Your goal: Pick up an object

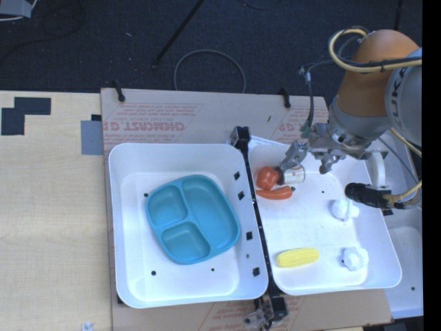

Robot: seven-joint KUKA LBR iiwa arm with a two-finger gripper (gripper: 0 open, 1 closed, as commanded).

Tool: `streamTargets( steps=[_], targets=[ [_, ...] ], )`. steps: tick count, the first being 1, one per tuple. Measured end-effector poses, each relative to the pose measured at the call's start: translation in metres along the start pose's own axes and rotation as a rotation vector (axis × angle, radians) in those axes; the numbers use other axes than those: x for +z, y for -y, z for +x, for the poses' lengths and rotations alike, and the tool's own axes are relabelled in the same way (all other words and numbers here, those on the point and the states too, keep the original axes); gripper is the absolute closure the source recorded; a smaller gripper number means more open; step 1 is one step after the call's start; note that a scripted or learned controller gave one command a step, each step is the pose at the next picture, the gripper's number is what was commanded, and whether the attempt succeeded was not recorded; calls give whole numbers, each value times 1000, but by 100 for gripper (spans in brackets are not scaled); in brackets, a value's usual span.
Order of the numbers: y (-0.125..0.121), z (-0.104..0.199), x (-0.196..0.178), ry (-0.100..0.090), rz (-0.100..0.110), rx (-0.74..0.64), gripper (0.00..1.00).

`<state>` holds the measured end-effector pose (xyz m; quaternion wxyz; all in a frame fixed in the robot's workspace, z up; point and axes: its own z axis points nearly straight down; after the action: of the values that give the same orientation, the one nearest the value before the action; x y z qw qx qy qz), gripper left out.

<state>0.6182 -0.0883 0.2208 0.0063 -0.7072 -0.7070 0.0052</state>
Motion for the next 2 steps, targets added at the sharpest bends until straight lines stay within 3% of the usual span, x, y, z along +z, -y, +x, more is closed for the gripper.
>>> streamTargets(
  steps=[1, 2],
  targets=[
    [-2, 0, -8, 1, -13, -2, 0],
    [0, 8, 52, 0, -9, 0, 0]
  ],
)
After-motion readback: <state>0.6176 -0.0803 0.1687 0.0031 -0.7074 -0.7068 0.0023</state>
